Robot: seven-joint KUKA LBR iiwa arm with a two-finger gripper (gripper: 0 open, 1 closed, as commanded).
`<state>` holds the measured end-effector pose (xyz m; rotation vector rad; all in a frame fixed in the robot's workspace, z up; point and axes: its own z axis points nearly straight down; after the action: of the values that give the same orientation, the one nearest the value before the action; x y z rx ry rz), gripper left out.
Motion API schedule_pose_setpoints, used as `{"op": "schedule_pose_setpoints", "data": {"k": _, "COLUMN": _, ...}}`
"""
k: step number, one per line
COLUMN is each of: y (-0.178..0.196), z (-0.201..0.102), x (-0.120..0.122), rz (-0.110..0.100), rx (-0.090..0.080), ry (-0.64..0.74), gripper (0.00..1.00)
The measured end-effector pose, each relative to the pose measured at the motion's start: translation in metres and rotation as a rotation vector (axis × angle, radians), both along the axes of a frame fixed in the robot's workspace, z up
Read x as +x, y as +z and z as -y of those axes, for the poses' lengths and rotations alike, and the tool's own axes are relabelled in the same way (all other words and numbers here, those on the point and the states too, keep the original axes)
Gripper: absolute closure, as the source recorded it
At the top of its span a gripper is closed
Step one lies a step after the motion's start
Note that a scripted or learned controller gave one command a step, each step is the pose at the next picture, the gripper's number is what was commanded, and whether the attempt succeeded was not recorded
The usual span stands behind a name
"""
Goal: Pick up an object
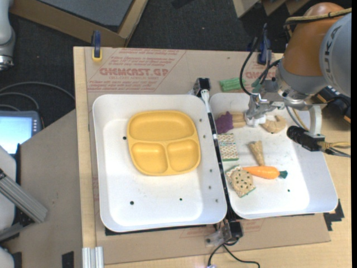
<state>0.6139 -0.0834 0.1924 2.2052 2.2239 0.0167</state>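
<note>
- Gripper [255, 118] hung low over the far part of the right bin [312, 202], at about twelve o'clock from that bin's middle; whether it was released or clenched could not be told from this slanted view, and nothing could be seen gripped in it.
- Nearest to it lay a pale beige lump [273, 126], just beside the gripper at roughly four o'clock and seemingly not touching it. A purple piece [225, 121] lay near the bin's left wall, at nine o'clock from the gripper.
- Further toward the near rim sat a tan cone-shaped piece [256, 151], at six o'clock from the gripper, its long axis running from twelve to six.
- Beyond that lay a toy carrot [263, 172], long axis running roughly nine to three, green tip at the three o'clock end, with a speckled cracker-like piece [241, 181] touching or nearly touching its nine o'clock end.
- A patterned green block [227, 148] lay against the divider between the bins.
- The left bin [111, 166] carried a yellow divided plate [164, 140], well apart from the arm.
- Judged from this, the beige lump looked the likeliest target: a short shift toward four o'clock would centre the tool over it.
</note>
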Motion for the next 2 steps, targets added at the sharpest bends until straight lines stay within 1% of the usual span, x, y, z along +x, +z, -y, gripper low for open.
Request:
{"op": "schedule_pose_setpoints", "data": {"k": 1, "y": -0.008, "z": 0.005, "x": -0.004, "rz": -0.014, "rx": -0.001, "ry": -0.008, "gripper": 0.00}}
{"op": "schedule_pose_setpoints", "data": {"k": 2, "y": -0.113, "z": 0.057, "x": -0.007, "rz": -0.021, "rx": 0.000, "ry": -0.013, "gripper": 0.00}}
